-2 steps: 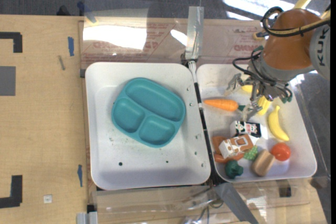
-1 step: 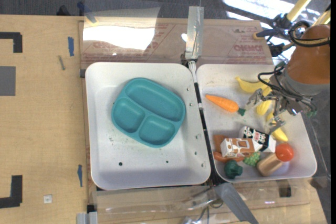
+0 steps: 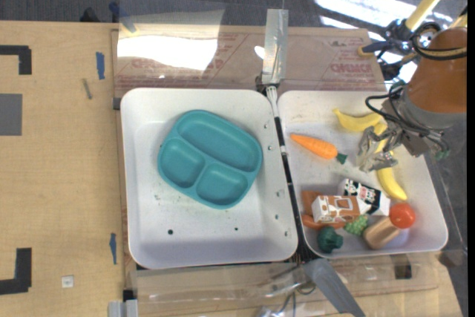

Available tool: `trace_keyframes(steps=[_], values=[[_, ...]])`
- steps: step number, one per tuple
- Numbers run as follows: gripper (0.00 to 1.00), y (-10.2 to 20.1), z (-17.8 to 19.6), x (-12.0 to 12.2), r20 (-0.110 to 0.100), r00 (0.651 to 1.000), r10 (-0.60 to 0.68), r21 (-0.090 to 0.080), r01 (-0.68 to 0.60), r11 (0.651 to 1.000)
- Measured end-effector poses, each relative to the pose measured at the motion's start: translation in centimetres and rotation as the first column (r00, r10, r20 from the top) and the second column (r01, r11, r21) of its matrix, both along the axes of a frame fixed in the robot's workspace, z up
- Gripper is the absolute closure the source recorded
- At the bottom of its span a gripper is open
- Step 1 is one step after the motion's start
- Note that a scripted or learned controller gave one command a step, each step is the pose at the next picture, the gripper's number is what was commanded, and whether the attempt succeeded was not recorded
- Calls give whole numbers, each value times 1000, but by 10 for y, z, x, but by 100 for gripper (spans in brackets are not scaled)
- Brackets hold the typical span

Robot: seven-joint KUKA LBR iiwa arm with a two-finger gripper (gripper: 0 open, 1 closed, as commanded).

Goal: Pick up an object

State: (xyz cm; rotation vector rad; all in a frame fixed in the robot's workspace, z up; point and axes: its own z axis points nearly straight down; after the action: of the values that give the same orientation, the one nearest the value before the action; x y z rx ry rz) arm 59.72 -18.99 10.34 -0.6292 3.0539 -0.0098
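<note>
The grey arm with its orange band reaches into the right-hand shallow white bin [image 3: 438, 223], its two-finger gripper [image 3: 378, 150] low over the bin floor between two yellow plastic bananas: one curved banana [image 3: 355, 119] just behind it, another [image 3: 392, 184] just in front. Whether the fingers are apart or closed cannot be told. An orange toy carrot [image 3: 315, 147] lies to the gripper's left. Near the front wall sit a small orange-and-white carton [image 3: 331, 208], a red tomato-like ball [image 3: 401, 216] and a green broccoli piece [image 3: 329, 238]. The left white bin [image 3: 141, 234] holds a teal divided plate [image 3: 211, 158].
</note>
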Motion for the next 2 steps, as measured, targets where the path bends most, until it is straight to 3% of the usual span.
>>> trace_keyframes(steps=[1, 2], values=[[0, 0, -1, -1, -2, 1000, 0, 1, 0, 1000], [0, 93, -14, 17, -12, 1000, 13, 4, -13, 1000]])
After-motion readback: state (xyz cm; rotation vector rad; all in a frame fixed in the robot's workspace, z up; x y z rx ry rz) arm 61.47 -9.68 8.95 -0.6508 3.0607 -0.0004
